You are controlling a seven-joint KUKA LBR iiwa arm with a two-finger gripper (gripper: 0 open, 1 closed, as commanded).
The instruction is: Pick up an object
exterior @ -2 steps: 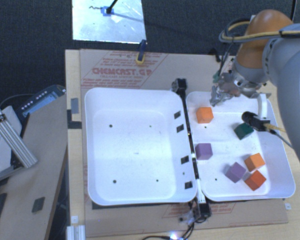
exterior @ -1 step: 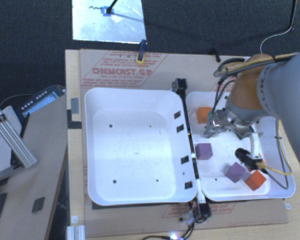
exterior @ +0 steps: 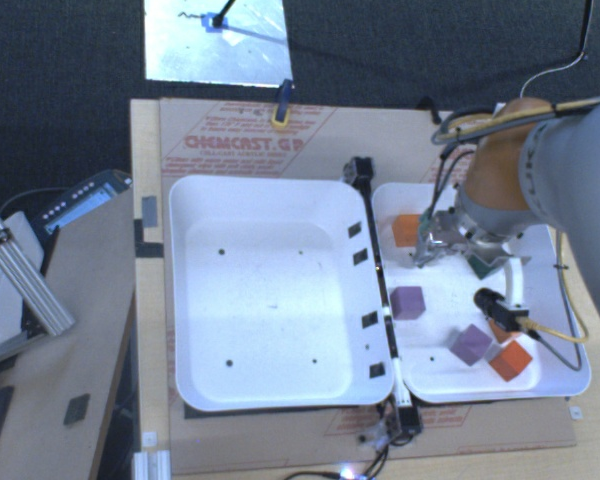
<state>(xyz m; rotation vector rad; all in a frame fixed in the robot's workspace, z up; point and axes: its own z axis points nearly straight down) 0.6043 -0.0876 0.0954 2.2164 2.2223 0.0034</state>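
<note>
- Just left of the hand (exterior: 432, 245), an orange block (exterior: 407, 230) stands close.
- Below it, bare floor reaches a purple cube (exterior: 408, 302).
- Farther left, the bin wall (exterior: 378, 268) blocks.

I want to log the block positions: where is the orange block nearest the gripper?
In the camera view, that orange block sits in the right bin, near its upper left corner, just left of the gripper and above a purple block.

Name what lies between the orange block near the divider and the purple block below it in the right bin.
Nothing: in the camera view, bare white bin floor separates the upper orange block from the purple block.
</note>
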